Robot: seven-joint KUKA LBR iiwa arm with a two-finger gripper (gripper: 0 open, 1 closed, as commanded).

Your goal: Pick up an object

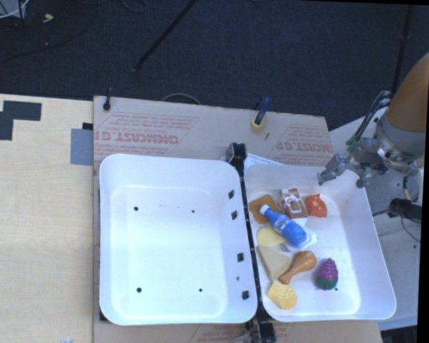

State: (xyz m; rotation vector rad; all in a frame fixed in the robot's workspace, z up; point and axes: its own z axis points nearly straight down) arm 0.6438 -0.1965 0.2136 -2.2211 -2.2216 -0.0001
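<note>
The right bin [377, 283] holds a pile of toy food: a blue bottle [286, 227], a red-orange piece [316, 205], a brown and white block [292, 199], a purple grape bunch [327, 273], a brown drumstick [298, 264], a yellow waffle [282, 295] and a tan bread slice [271, 260]. My gripper [345, 175] hangs above the bin's far right corner, up and to the right of the red-orange piece. Its fingers are spread open with nothing between them.
The left bin [111, 233] lies beside the right one, with a black divider [241, 233] between them. Both rest on cardboard [166, 132]. A blue and yellow clamp [260, 114] sits on the cardboard's far edge. The wooden bench top [32, 229] extends left.
</note>
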